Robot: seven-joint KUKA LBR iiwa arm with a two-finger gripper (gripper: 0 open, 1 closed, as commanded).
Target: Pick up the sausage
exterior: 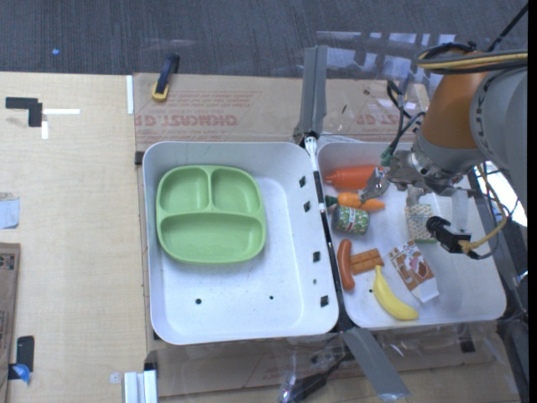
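Camera view looks down on the bench, where the slim red-brown sausage (344,264) lies near the left wall of the right white bin (470,305), beside an orange cut piece (367,262) and a yellow banana (392,295). The pincer (375,185) hangs over the carrots further back; whether it is apart or together I cannot tell. A good pick would likely come straight down, straddling the sausage's short width, clear of the wall. Counted: one sausage, one banana, two bins, one green divided plate (211,214).
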